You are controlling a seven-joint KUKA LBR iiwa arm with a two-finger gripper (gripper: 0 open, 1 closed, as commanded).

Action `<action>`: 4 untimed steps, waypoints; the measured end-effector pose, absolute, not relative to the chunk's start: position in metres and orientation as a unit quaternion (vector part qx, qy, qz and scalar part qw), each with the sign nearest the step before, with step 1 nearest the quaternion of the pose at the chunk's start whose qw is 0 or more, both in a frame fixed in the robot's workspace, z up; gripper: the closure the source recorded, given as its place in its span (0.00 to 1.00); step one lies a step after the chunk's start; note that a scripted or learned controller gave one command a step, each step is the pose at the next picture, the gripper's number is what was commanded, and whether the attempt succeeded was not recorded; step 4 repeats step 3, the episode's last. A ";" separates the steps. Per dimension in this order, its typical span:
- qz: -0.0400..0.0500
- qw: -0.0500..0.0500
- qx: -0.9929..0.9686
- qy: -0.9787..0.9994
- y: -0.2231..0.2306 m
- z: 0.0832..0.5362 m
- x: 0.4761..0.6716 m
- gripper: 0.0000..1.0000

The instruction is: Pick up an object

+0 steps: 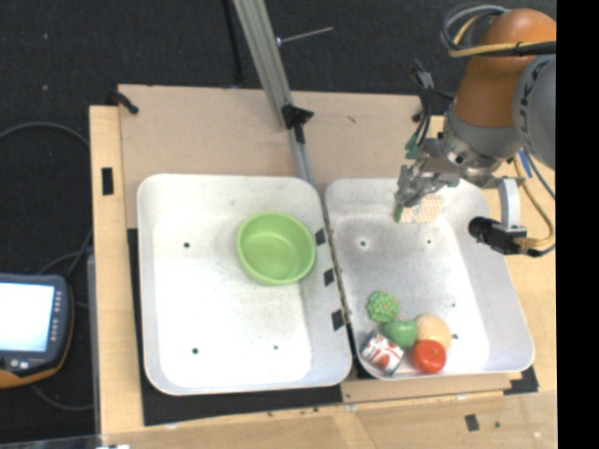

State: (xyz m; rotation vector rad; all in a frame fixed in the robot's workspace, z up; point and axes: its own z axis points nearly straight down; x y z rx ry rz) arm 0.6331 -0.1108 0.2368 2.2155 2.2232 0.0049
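Observation:
My gripper (409, 197) hangs over the back of the right bin (487, 288), right beside a small beige textured object (429, 211) near the bin's far wall. Whether the two touch, I cannot tell. In the bin's front corner lies a cluster: a green knobbly piece (382, 305), a green pepper-like item (401, 332), a pale yellow rounded object (433, 326), a red tomato-like ball (430, 356) and a red-and-white can (380, 352). A light green bowl (274, 248) stands upright in the left bin (178, 344).
A slanted metal pole (267, 54) rises from the back of the bench, between the bins. A black fitting (493, 233) sticks out by the right bin's right wall. A screen device (28, 325) lies off the bench at left.

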 end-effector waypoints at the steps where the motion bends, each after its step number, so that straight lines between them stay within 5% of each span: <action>1: 0.000 0.000 0.705 0.709 -0.059 0.228 0.621 1.00; 3: 0.000 -0.001 0.705 0.710 0.040 0.231 0.588 1.00; 4: 0.000 -0.001 0.705 0.710 0.040 0.231 0.588 1.00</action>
